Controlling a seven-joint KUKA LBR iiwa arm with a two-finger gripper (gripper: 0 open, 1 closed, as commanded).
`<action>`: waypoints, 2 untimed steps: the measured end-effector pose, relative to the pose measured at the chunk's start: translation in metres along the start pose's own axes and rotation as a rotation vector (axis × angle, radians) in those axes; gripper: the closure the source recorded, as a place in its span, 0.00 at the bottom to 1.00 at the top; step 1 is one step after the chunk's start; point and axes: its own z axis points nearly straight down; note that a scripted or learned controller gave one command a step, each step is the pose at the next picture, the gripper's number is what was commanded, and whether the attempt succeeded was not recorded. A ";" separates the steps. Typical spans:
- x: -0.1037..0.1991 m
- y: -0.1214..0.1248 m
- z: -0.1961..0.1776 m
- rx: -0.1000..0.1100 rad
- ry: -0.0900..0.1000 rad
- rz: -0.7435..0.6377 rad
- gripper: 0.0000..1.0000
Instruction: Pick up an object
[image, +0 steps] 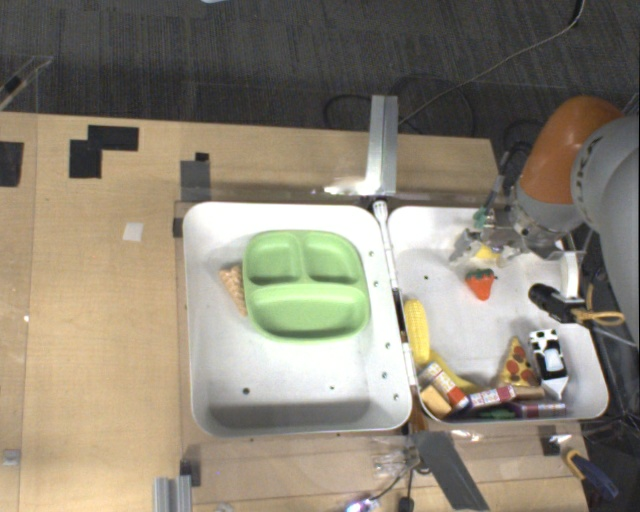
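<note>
green tray (303, 284) | yellow corn (417, 331) | carrot (482, 284) — orange, green top | white bins (215, 400)

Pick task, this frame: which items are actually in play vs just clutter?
In play:
- gripper, at the right bin's top edge
- toy carrot, just below the gripper

Lying about:
- corn cob, pizza slice and small items along the right bin's lower edge
- green divided tray in the left bin
- waffle-like piece beside the tray
</note>
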 end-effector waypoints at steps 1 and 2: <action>-0.003 -0.043 0.001 -0.011 -0.001 -0.062 0.00; -0.001 -0.041 -0.008 -0.014 0.000 -0.062 1.00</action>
